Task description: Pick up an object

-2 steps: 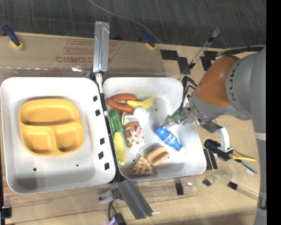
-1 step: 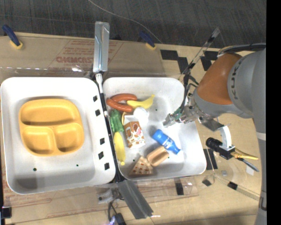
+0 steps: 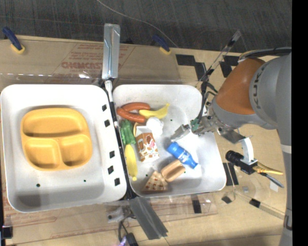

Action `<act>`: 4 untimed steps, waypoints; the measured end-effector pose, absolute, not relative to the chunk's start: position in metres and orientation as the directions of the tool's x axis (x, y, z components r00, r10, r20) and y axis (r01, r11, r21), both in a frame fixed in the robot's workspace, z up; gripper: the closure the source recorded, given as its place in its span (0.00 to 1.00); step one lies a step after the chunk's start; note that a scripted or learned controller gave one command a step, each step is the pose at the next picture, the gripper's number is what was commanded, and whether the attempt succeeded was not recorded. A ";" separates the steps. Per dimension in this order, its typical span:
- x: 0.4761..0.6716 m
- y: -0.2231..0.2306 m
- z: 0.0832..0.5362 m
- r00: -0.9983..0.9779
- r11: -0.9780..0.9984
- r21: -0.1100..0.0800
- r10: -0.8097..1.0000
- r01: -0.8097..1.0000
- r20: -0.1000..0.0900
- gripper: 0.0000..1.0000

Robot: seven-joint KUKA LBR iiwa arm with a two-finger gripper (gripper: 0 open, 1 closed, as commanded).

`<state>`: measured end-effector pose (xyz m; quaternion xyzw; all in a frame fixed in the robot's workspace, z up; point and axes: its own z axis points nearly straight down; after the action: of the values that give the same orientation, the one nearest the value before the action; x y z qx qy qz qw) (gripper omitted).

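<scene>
- Camera view: two white bins; the left bin [image 3: 10, 137] holds one yellow compartment tray [image 3: 55, 136].
- Right bin [image 3: 187, 92]: one hot dog [image 3: 135, 111], banana [image 3: 160, 111], blue bottle [image 3: 182, 155], waffle [image 3: 155, 181], bun [image 3: 172, 171], corn cob [image 3: 130, 160].
- Tool [image 3: 180, 132] just above the bottle; grip cannot be told.

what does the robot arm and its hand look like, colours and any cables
The arm is bulky, rounded and grey, with a broad orange band above the wrist. Its hand is small, metallic grey, with a green spot near its base. Thin dark cables run by the wrist.
</scene>
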<state>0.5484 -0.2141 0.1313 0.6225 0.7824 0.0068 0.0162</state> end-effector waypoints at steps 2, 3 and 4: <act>0.546 -0.209 0.110 -0.399 0.399 -0.005 0.917 0.917 0.004 0.00; 0.477 -0.142 0.091 -0.365 0.365 -0.002 0.931 0.931 0.004 0.00; 0.478 -0.122 0.092 0.028 -0.028 0.003 1.000 1.000 0.000 0.00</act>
<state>0.4779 -0.1215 0.0920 0.7171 0.6970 0.0008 0.0010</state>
